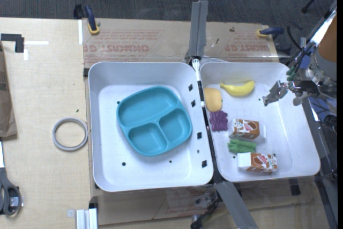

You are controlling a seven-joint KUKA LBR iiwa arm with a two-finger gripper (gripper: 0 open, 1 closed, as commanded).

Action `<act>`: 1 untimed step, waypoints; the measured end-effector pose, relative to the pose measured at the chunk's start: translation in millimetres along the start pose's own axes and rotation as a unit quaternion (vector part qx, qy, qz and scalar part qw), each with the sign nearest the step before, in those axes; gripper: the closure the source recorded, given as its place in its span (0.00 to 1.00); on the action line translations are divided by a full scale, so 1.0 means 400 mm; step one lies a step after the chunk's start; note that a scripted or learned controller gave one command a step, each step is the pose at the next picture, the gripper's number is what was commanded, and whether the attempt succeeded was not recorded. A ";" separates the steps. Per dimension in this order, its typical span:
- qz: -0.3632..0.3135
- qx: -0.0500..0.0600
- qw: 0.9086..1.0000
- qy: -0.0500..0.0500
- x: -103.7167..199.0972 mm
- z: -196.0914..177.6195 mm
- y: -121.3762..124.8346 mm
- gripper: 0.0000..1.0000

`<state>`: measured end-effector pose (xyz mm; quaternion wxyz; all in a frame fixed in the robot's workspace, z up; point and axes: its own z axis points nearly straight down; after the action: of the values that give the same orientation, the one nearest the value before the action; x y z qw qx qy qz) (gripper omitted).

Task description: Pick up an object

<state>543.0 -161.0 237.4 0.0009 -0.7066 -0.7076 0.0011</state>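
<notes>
Hovers over the right bin (300,166) with the gripper (274,93) slightly parted, grasping nothing. Nearest pick: the toy banana (238,88), near the bin's back wall, at nine o'clock from the gripper, long axis running three-to-nine.

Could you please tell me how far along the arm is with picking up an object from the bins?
Nothing looks picked yet. The yellow plastic banana, purple grape bunch, green bean pods and two small printed cartons all lie on the floor of the right white bin. The two-finger gripper hangs over that bin's upper right area, with nothing visible between its fingers. Descending, grasping and lifting remain.
</notes>
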 end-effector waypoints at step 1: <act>0.221 0.001 0.975 0.000 0.088 0.293 0.144 0.00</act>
<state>600.2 -125.6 119.9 0.0012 -0.8455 -0.5340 0.0016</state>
